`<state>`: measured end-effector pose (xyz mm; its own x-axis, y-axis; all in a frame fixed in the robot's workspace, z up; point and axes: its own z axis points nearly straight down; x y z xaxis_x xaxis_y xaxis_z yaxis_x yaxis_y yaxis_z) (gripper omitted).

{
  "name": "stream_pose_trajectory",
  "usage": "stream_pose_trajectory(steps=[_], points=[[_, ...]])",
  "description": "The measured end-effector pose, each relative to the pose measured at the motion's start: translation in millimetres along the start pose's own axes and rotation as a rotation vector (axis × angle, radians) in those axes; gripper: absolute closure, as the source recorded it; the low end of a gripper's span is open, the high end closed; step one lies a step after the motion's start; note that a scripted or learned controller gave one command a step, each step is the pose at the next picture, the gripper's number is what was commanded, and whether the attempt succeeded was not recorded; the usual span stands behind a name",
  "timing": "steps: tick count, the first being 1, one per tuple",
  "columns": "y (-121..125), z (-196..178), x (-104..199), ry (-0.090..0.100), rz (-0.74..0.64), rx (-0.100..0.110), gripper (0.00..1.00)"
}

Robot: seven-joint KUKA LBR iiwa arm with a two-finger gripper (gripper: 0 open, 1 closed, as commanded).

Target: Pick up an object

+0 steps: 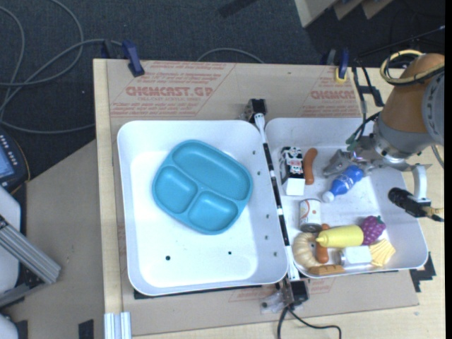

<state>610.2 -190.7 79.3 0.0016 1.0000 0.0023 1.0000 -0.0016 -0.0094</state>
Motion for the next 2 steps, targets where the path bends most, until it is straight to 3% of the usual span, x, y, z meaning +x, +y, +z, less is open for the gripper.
stream_pose_trajectory(steps=[1, 2], points=[[3.8, -16.5, 0.1, -0.003, -0.001, -0.013, 1.00], [-5.6, -88.2, 58.7, -0.002, -0.007, -0.016, 1.00]])
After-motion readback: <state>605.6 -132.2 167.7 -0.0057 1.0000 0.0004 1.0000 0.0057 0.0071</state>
